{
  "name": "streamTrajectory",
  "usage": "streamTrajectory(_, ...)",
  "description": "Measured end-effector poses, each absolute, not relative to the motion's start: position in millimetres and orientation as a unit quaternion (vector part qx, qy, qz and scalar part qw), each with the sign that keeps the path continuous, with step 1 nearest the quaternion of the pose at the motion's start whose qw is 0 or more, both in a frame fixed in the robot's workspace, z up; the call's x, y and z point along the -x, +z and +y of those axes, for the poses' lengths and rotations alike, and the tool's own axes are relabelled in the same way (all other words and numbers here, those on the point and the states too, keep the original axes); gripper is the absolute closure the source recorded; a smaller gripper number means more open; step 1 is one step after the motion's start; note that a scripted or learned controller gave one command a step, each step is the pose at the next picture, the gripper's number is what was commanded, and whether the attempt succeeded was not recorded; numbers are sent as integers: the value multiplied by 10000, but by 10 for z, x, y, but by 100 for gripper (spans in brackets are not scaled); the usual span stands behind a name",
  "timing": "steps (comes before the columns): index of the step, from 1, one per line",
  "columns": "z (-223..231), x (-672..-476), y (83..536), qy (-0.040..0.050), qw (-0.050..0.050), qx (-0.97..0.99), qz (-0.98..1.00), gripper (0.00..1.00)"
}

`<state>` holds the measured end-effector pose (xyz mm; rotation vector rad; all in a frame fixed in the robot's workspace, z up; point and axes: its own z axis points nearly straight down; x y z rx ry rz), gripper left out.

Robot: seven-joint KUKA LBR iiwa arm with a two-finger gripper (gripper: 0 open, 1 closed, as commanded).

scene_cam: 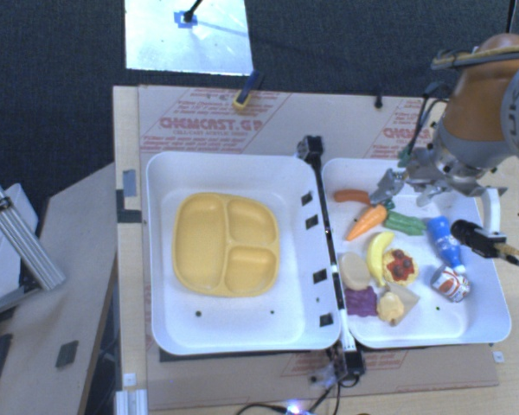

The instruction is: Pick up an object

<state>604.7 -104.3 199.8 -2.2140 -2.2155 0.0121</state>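
arm (493,93): cut off at right frame edge | gripper (387,187): finger gap too blurred to judge | right bin (493,318): upper part hidden under arm

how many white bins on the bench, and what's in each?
2. Left bin holds a yellow divided plate. Right bin holds the toy food, including a carrot and a banana; the arm may hide some items.

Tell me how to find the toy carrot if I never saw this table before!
Look in the right-hand white bin, the one crowded with toy food, not the one holding the yellow tray. Near its back left, below the gripper, lies the carrot. It is the orange pointed one, between a reddish sausage and a green vegetable.
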Motion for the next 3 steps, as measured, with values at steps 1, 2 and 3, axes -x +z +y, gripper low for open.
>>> streamTrajectory(1, -1042, -6075, 2077, -4, -4, 7061, -7081, 0)
streamTrajectory(2, -1075, -6143, 1488, 9, 12, 7067, -7075, 0)
streamTrajectory(3, -1067, -6214, 925, -3, -35, 7061, -7081, 0)
